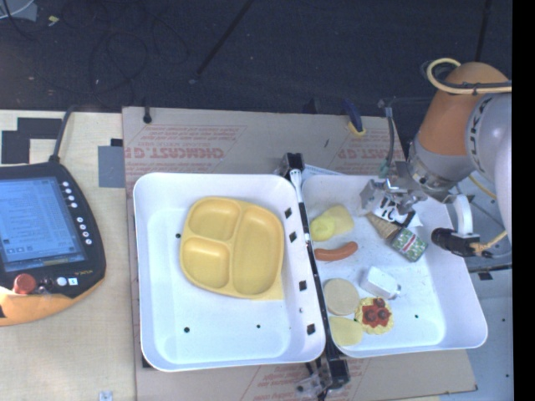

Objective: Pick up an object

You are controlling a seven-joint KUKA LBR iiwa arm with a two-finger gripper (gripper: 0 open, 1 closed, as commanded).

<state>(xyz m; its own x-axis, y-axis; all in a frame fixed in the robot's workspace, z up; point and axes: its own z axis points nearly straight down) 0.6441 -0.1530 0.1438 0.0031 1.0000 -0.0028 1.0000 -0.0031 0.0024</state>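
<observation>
Cardboard sheet (217,140) on the desk bears reversed red print, not legible. Right white bin (456,324): the hand (391,200) hangs at the upper edge, finger state cannot be told; just beside it lies a small green-labelled can (409,243), label unreadable. Reddish-orange toy sausage (335,251) lies mid-bin, long axis near left-right, right end tilted slightly up.

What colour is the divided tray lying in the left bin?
Yellow: the divided tray shows plainly in the camera view, against the white left bin.
</observation>
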